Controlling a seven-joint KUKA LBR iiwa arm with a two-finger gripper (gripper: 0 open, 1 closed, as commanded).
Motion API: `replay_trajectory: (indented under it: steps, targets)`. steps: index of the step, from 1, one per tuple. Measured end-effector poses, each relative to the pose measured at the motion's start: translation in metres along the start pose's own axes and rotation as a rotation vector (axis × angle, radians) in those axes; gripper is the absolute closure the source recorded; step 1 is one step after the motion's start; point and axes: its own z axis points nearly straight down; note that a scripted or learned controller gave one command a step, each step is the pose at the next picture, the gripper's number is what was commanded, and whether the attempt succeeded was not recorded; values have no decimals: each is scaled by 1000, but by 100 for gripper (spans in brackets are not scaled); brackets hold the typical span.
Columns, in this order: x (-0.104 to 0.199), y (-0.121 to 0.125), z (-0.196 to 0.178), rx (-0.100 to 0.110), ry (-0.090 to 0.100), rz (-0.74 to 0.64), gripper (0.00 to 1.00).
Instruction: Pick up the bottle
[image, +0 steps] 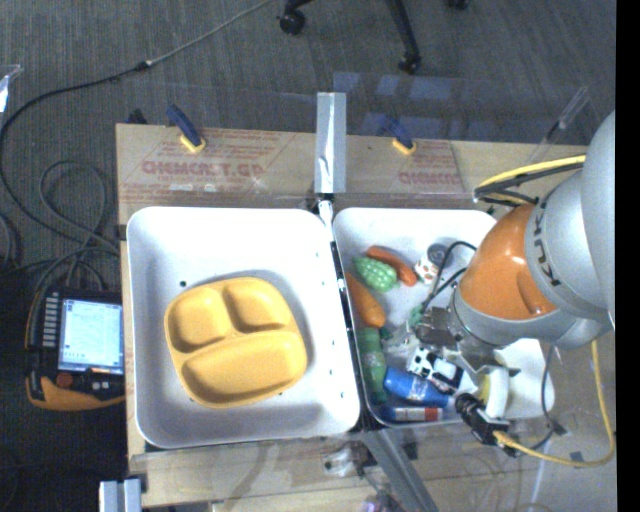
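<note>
A: In the right bin (345, 250), along its left wall, lies a green bottle (372, 362) on its side, just below the carrot (366, 300). That is the thing to lift, I think.

B: There is a blue container (415, 386) just right of that bottle too, with a red-tipped marker (415, 412) under it. Which one counts as the bottle?

A: Hard to be sure. Both lie on the bin floor near the bottle, and neither looks raised.

B: And the gripper (432, 358)?

A: It hangs low over the clutter, just right of the bottle and above the blue container. The wrist and orange band (505, 270) cover most of it. How its pincer stands I cannot tell from this slant.

B: So the task?

A: Not done, by my reading. The arm is down in the right bin close to the bottle, so the reach seems made; the grasp and the lift are left. Nothing is visibly between the gripper's parts.

B: The yellow tray (237, 338), well left of the bottle in the left bin (145, 300)?

A: No part of this job.
</note>
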Motion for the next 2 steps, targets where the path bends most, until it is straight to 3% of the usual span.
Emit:
replay_trajectory:
  steps: [1,2]
  targets:
    - [-5,-4,-15,23,1,336,0]
    - [-7,0,0,7,1,679,0]
